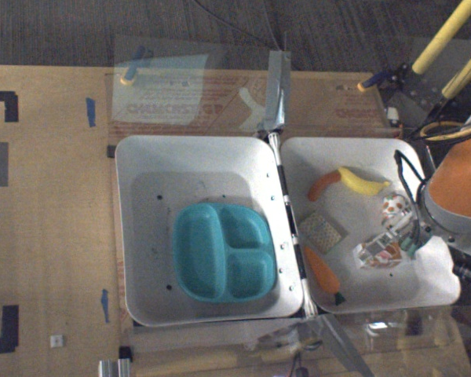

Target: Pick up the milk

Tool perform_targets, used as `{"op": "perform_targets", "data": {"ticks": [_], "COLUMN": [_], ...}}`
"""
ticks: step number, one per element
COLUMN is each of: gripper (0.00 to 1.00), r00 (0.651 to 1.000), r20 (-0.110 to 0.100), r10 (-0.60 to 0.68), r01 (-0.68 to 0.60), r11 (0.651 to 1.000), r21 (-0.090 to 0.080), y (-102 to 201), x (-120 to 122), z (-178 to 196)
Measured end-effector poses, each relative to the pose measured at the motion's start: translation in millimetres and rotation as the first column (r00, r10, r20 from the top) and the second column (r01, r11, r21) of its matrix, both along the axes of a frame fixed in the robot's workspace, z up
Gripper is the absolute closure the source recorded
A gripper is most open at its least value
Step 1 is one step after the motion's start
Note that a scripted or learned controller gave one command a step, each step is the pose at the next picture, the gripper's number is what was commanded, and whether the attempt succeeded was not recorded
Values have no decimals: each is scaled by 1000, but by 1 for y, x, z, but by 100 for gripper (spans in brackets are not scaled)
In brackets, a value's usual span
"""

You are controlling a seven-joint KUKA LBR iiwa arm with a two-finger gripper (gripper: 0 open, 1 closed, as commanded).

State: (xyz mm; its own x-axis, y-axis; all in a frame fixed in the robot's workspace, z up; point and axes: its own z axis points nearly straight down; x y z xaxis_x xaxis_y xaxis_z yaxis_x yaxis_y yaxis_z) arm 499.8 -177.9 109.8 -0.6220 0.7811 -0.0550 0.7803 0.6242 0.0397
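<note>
The milk (393, 209) is a small white carton with red markings, lying in the right bin (432, 285) near its right wall. My gripper (383, 248) reaches in from the right and hangs just below and beside the carton, close to it or touching it. The grey wrist with its orange band (458, 187) covers the bin's right edge and hides part of the carton's right side.
In the right bin also lie a yellow banana (363, 182), an orange sausage-shaped piece (324, 184), a speckled grey block (323, 232) and a carrot (323, 274). The left bin (141, 210) holds a teal divided plate (224, 251).
</note>
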Motion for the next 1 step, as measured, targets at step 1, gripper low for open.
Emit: {"op": "perform_targets", "data": {"ticks": [1], "gripper": [0], "r00": [958], "r20": [-16], "r10": [-285], "r01": [286], "r11": [958], "r21": [24], "y": [-4], "x": [-5], "z": [-2]}}
